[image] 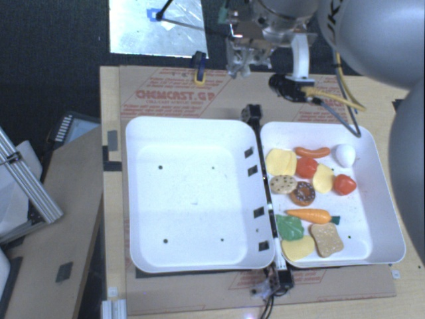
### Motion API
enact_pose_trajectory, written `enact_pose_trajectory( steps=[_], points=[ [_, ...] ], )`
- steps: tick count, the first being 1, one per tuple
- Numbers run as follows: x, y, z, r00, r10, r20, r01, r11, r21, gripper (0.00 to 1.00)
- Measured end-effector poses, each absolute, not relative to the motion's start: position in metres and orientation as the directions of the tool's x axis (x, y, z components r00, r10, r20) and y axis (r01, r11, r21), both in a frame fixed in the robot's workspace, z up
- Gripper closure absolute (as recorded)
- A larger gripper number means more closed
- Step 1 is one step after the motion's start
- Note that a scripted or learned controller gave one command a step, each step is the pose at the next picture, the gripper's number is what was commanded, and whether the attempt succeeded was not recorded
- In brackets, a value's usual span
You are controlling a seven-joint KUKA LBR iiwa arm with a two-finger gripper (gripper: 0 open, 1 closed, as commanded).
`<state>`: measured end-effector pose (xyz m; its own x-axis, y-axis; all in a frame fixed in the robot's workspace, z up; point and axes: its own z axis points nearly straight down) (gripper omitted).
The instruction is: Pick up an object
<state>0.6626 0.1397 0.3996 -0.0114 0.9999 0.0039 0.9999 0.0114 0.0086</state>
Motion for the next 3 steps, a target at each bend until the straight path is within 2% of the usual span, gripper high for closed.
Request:
enact_pose_trajectory(
  steps=[1,2,3],
  points=[
    [0.641,0.157,0.427,-0.007,1.000,0.002,1.000,0.007,0.004,1.00],
    [0.560,0.158,0.506,-0.008,1.000,0.005,1.000,0.008,0.007,1.00],
    [0.529,0.171,0.536,-0.006,1.000,0.002,1.000,0.006,0.005,1.00]
  ],
)
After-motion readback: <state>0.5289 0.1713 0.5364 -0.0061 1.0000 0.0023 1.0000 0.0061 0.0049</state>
